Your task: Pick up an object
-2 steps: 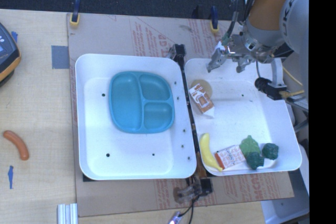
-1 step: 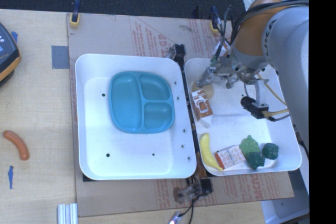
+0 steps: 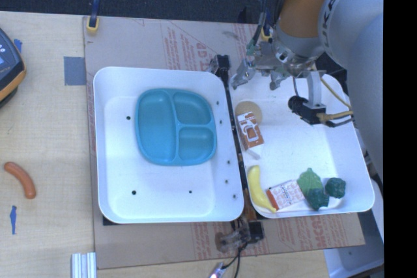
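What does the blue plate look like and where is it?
The blue plate is light turquoise, looks like smooth plastic, with rounded corners and three sunken sections: one long on its left, two smaller on its right. It lies flat, right side up, in the left white bin, slightly turned, toward the far end. Nothing sits on it.

Red lettering runs in lines across the brown cardboard sheet (image 3: 189,42) under the bins, too small to read. The small packet (image 3: 285,194) beside the banana (image 3: 258,189) carries red print, and the brown-and-white wrapper (image 3: 250,132) shows markings, both illegible.
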Tool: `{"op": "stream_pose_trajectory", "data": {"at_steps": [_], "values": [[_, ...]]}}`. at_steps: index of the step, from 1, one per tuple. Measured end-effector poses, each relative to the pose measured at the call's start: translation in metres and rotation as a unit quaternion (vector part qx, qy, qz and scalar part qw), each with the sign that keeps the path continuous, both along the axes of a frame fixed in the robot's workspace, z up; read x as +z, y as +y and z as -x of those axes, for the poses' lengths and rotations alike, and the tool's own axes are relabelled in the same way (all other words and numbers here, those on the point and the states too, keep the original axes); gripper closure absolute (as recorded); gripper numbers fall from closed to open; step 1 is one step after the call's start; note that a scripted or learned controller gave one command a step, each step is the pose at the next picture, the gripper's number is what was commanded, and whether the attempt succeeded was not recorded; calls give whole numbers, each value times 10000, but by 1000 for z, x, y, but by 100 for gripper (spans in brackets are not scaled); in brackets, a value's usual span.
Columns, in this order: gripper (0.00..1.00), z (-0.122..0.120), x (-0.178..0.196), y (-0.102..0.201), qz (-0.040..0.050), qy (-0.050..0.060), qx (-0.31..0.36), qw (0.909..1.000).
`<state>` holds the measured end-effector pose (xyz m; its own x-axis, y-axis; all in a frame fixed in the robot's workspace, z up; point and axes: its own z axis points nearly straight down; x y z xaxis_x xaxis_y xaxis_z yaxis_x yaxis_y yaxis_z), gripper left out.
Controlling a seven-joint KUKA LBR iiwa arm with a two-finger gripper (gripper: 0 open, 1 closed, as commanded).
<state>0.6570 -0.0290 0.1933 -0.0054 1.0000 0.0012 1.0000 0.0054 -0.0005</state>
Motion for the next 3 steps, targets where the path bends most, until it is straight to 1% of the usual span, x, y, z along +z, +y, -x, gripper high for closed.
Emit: {"op": "stream_pose_trajectory", "data": {"at_steps": [1, 2, 3], "values": [[0, 52, -2, 18, 11, 19, -10, 10000], [0, 30, -1, 8, 7, 9, -18, 10000], [0, 89, -2, 8, 11, 21, -17, 10000]]}}
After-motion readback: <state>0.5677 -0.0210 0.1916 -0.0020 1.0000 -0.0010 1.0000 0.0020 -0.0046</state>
